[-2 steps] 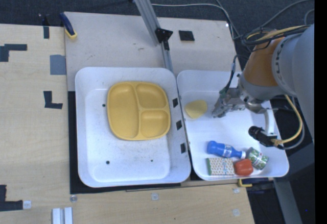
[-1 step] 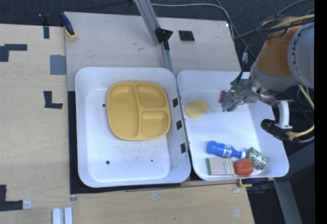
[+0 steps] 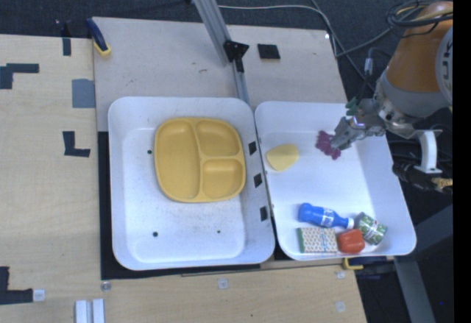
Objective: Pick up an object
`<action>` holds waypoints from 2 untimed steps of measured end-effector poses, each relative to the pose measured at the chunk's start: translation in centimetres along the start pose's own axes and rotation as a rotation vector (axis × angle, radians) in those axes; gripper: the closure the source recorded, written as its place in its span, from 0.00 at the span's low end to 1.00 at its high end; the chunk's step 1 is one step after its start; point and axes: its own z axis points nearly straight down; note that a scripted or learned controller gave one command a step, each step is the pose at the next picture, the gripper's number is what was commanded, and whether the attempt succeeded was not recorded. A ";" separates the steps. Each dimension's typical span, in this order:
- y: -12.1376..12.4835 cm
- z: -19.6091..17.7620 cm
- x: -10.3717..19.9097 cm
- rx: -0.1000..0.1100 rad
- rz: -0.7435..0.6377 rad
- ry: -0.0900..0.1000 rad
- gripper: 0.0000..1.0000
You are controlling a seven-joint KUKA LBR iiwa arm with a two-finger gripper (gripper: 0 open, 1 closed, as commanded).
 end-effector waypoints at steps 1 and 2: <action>0.1 -1.9 0.1 0.003 0.000 0.001 1.00; -1.2 -0.7 5.4 0.007 -0.003 0.002 1.00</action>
